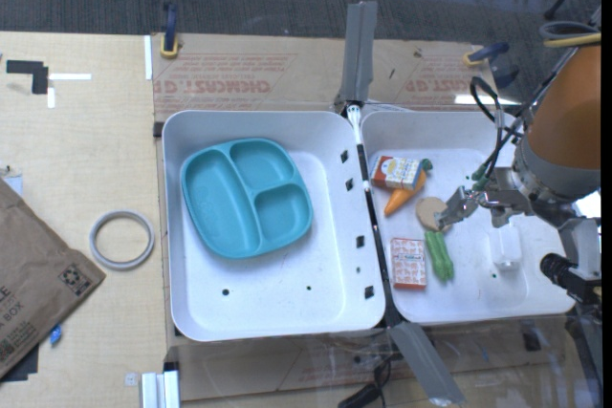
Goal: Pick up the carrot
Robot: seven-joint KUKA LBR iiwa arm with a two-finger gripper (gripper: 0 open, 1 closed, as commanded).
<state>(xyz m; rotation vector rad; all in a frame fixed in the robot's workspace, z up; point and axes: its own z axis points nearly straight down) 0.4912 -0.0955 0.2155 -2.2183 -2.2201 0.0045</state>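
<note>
Carrot point(400, 201) in right bin point(535, 301), hand point(455, 211) just beside, grip state indiscernible.

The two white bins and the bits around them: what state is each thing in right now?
carrot: lying loose in the right bin, not held.
gripper: low over the right bin, beside a tan disc.
green vegetable: lying flat.
small red box: lying flat.
orange carton: lying down.
blue plate: upright in the left bin.
tape ring: flat on the bench.
</note>
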